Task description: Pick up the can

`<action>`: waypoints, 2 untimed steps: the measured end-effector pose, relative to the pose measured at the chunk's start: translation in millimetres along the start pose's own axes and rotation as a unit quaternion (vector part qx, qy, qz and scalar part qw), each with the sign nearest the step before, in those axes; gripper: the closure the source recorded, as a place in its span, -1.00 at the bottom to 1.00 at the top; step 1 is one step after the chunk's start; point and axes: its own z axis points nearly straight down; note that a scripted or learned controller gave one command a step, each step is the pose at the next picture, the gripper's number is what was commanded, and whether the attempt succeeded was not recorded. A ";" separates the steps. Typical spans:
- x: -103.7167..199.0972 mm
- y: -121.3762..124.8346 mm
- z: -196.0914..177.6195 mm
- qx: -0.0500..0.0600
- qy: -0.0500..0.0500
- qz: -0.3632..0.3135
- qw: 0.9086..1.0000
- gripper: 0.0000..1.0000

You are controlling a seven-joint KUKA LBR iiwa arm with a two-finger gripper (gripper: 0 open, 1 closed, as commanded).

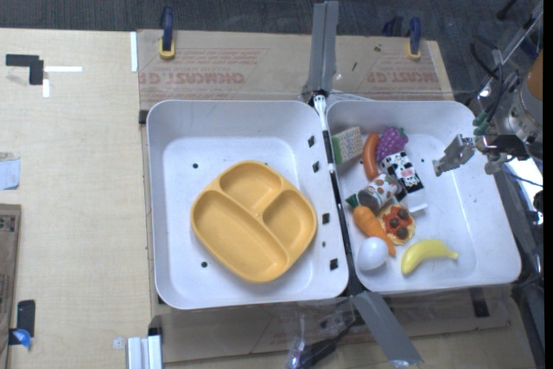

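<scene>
While above the right bin (484, 272), gripper (453, 155) right of can (378, 194).

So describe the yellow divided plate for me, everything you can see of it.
The yellow divided plate is a rounded-square tray, plastic by its look, with raised ridges splitting it into three compartments: one large, two smaller. It lies flat and upright, rotated at a slant, near the middle of the left bin. It touches only the bin's floor, and its compartments hold nothing.

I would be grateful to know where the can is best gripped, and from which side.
Probably across the can's round body, from above. It lies on its side, wedged between the carrot and the cow-patterned carton, so only its upper surface is free. The end effector is to its right.
</scene>
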 end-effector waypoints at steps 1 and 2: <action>43.6 28.6 116.5 0.000 0.000 0.018 1.000 -1.00; 54.0 17.1 148.4 -0.014 0.000 0.045 0.999 -1.00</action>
